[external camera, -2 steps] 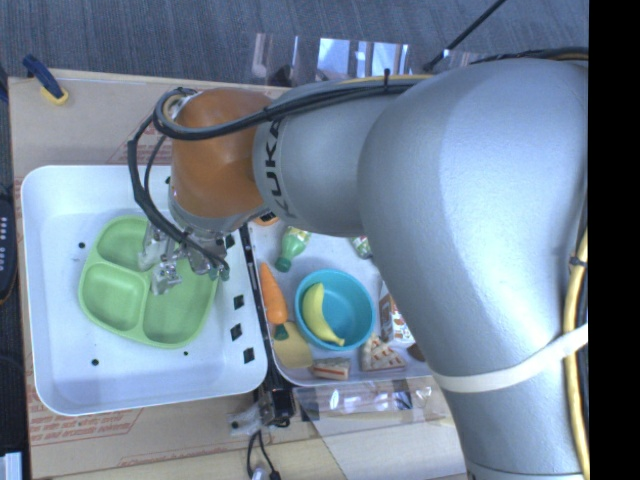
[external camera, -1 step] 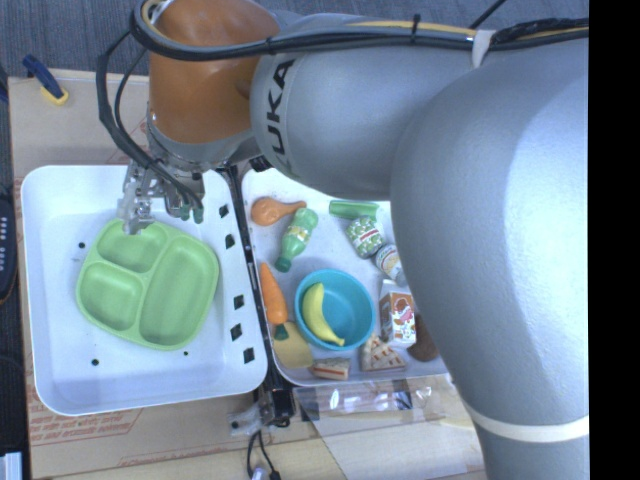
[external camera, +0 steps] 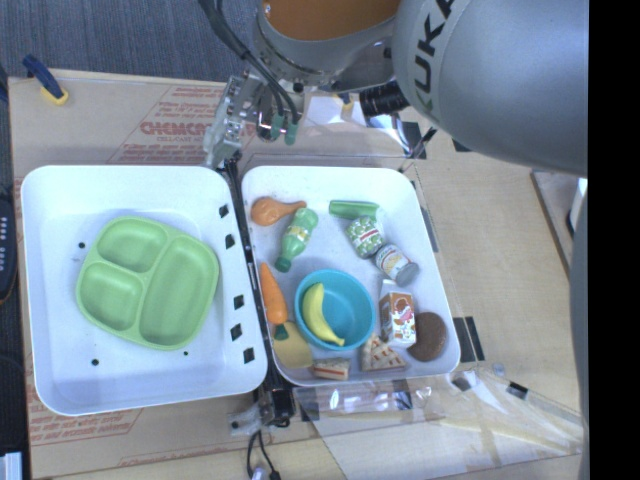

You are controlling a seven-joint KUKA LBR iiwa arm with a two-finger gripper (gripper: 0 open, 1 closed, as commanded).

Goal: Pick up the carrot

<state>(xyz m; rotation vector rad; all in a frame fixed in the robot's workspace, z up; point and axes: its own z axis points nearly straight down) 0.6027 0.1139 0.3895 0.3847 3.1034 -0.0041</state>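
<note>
- Carrot [external camera: 273, 294] lay in the right bin [external camera: 425, 230], along its left wall, just beside the blue bowl [external camera: 352, 310] holding 1 banana [external camera: 319, 314]
- Gripper [external camera: 229, 128] hung above the bins' far edge, well apart from the carrot; whether clenched or released, I cannot tell; nothing seemed held
</note>
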